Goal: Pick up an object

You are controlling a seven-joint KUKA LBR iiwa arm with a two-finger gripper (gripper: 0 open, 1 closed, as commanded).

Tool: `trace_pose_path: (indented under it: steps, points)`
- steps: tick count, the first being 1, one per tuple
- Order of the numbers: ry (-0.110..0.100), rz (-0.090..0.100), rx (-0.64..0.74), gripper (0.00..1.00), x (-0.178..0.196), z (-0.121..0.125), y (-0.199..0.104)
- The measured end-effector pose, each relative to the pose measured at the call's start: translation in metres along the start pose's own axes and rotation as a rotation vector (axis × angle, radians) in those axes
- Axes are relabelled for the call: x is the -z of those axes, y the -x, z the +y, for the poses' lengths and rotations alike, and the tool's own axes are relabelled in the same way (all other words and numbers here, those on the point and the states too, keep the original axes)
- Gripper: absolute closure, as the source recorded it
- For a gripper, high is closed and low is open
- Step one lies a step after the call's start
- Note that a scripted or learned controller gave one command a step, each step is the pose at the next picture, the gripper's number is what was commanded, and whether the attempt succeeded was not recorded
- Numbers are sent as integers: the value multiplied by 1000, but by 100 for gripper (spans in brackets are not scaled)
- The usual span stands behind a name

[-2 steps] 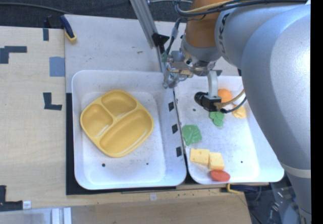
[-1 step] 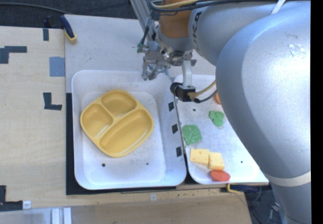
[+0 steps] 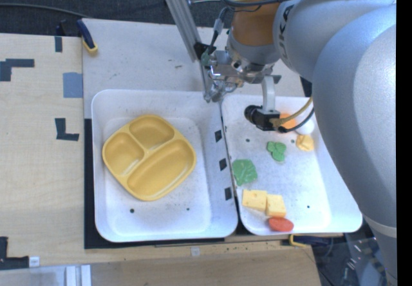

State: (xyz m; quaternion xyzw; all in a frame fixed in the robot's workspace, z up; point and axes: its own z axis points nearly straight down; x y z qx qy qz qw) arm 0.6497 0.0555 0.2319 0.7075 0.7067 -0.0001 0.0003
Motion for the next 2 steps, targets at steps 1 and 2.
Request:
trace_pose_path:
  steps: [1, 2]
  points:
    - [-1, 1, 4, 100, 9, -1, -12]
    - [-8, -2, 1, 100, -47, -14, 6]
